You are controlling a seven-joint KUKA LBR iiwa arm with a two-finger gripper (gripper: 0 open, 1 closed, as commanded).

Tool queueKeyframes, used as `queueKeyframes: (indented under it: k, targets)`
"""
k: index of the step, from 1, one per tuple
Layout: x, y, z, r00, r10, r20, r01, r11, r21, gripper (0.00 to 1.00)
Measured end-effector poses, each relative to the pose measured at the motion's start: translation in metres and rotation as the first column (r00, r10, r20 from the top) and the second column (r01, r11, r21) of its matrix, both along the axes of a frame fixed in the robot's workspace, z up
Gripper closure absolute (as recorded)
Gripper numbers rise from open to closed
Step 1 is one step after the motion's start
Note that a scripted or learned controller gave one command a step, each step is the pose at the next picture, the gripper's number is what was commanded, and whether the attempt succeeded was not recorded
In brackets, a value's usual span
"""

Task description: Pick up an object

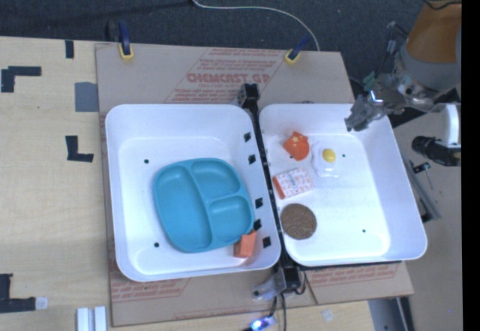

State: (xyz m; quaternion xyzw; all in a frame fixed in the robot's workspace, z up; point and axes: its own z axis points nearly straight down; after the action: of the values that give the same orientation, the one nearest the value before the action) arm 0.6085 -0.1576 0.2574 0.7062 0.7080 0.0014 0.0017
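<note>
1. Table (pixel 45 172): light wood w/ black tape marks; cardboard sheet (pixel 225 70) under both bins, clamped at the far edge.
2. Left bin (pixel 124 127): blue divided plate (pixel 201 203) lying flat, center. Small orange block (pixel 244 245) at near-right corner, just beside plate rim.
3. Right bin (pixel 397 194), objs clustered on its left half: orange piece (pixel 296 145) toward far side; yellow-and-white obj (pixel 328 157) just to its right; red-patterned card (pixel 292 184) nearer; brown round disc (pixel 298 221) nearest.
4. Pincer (pixel 358 115): above far-right corner of right bin, well apart from all objs. Nothing seen in it; apart or together — can't tell.
5. Arm (pixel 435 29): enters from right, orange band above wrist.
</note>
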Motion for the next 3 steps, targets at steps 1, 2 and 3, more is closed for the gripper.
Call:
queueKeyframes:
  k: [1,2,3]
  targets:
    - [-0.005,0.057,-0.012,1.0,0.003,-0.007,-0.003,1.0,0.002,1.0]
    - [-0.015,0.103,-0.025,1.0,0.003,-0.008,-0.003,1.0,0.002,1.0]
    - [-0.023,0.154,-0.018,1.0,0.004,-0.006,-0.004,1.0,0.003,1.0]
